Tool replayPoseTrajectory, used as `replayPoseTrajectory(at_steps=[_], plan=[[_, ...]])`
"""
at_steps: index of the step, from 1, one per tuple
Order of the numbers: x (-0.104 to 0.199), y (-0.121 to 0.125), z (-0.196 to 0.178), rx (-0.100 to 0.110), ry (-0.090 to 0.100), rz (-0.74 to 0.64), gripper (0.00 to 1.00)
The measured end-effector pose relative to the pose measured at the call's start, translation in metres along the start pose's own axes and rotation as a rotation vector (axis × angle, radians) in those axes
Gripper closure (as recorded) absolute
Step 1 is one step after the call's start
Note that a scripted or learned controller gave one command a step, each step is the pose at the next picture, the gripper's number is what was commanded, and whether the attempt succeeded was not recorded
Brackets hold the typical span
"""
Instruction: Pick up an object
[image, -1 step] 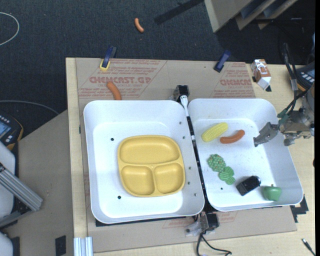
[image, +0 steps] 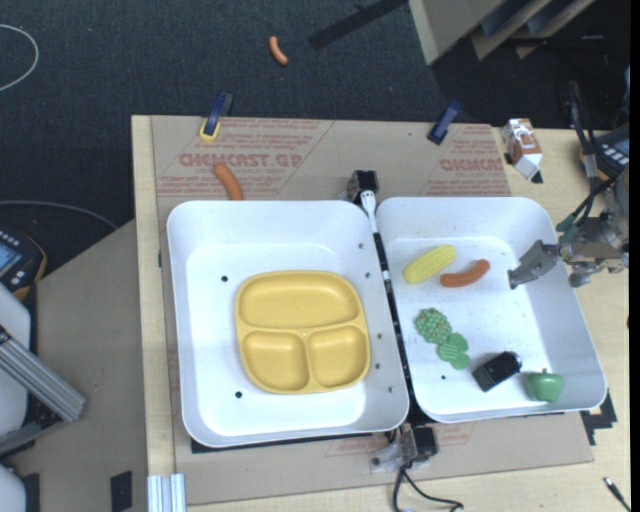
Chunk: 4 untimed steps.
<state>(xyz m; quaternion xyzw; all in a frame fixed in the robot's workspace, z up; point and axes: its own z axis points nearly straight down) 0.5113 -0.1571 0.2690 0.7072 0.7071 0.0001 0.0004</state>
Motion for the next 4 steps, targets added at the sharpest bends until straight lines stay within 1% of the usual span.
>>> replayPoseTrajectory(at_steps=[1,2,3,4], plan=[[0.006,0.003,0.062,0.008,0.003,0.000,0.00],[0.012,0.002,0.125,0.008,0.004,0.000,0.00],[0.013,0.001,0.178,0.007,0.003,0.000,0.00],[0.012,0.003,0.164,0.000,0.000,0.001,1.00]])
